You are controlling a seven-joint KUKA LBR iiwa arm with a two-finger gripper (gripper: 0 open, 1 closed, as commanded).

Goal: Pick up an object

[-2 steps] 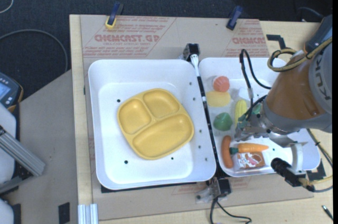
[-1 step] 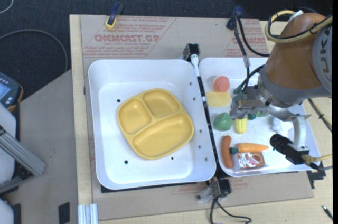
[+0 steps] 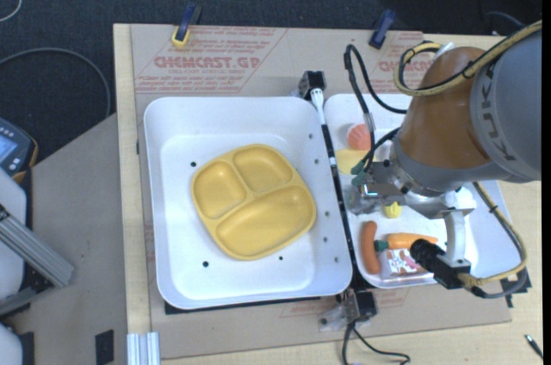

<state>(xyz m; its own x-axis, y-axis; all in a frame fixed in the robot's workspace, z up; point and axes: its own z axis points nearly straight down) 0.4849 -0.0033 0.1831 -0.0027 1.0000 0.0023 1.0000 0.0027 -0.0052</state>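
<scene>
In the right bin [image 3: 344, 109] lie several small toy foods. An orange ball [image 3: 357, 133] rests near the bin's far left corner, with a yellow piece [image 3: 349, 161] just in front of it. An orange carrot-like stick [image 3: 369, 241] and a small printed carton [image 3: 401, 260] lie at the near left. My gripper [image 3: 370, 188] hangs low over the bin's left side, between the yellow piece and the stick. A small yellow object [image 3: 392, 207] peeks out beside it. The arm's orange band hides the middle of the bin.
The left bin [image 3: 164, 182] holds a yellow divided plate [image 3: 252, 200] at its middle. A black ridge [image 3: 331, 174] separates the two bins. Cables [image 3: 357, 88] loop over the right bin's far edge. Clamps [image 3: 183, 26] grip the cardboard at the back.
</scene>
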